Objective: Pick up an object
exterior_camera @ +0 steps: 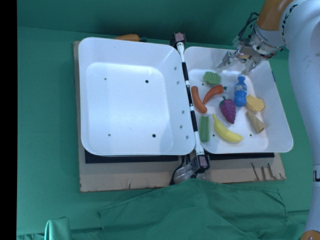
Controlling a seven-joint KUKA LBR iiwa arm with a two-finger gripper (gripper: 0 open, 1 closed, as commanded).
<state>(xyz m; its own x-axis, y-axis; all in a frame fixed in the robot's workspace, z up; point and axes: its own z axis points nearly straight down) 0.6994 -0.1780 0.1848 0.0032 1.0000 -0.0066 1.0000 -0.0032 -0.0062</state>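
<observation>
- The table (pixel 45 134) is covered with green cloth, and a rumpled fold of that cloth is heaped along the near edge.
- A brown cardboard sheet (pixel 125 176) is laid on the table under both bins.
- The arm (pixel 305 84) is seen coming in from the right, grey, with an orange band above the wrist.
- The left bin (pixel 100 54) is set beside the right bin (pixel 277 134), with a black-and-white divider bar (pixel 189 96) running between them.
- All the toys are gathered in the right bin.
- The gripper (pixel 239 64) is held above the far edge of the right bin, its fingers (pixel 224 60) spread apart with nothing between them.
- A yellow banana (pixel 226 132) is lying near the front of the right bin.
- A purple bunch of grapes (pixel 228 109) is placed just behind the banana.
- A blue bottle (pixel 240 91) is lying just below the gripper, apart from it.
- A red sausage (pixel 198 99) is lying close to the divider.
- A green cucumber (pixel 204 128) is set in front of the sausage.
- A red-orange pepper (pixel 214 92) is lying between the sausage and the bottle.
- A green knobbly piece (pixel 212 77) is placed behind the pepper, near the gripper.
- A yellow piece (pixel 254 103) is set right of the bottle.
- A tan wedge (pixel 255 121) is lying in front of the yellow piece.
- An orange item (pixel 128 37) is lying on the table behind the left bin.
</observation>
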